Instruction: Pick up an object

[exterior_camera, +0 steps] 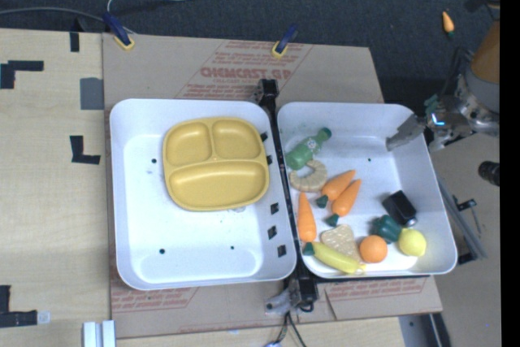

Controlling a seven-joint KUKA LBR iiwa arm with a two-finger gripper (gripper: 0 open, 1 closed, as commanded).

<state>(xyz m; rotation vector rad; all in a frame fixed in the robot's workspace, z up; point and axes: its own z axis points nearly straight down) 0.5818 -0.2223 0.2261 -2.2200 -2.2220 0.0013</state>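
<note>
two shallow white bins sit side by side on the bench, over a sheet of brown cardboard (244, 69) with red print. the left bin (134, 199) holds a yellow divided plate (216, 162), lying flat in its upper half with three compartments facing up. the right bin (422, 175) holds a crowd of toy food, mostly gathered along its left and lower sides. near the top left of that bin lies a green bottle (307, 149), tilted, with a pale ring-shaped piece (309, 175) just below it and touching. two orange carrots (341, 191) lie side by side at a slant near the middle, and a third carrot (305, 217) lies upright along the left wall. below them is a tan cookie-like piece (339, 239), with a yellow banana (335, 257) along the bottom edge beside it. an orange (373, 249) sits just right of these, touching a green piece (387, 228) and near a yellow lemon (413, 243) in the lower right corner. a black block (400, 206) lies just above the green piece. the arm comes in at the right edge of the frame, and its hand (404, 136) hangs over the upper right of the right bin, well apart from the food; i cannot tell whether its fingers are apart or together. nothing is seen between them.
</note>
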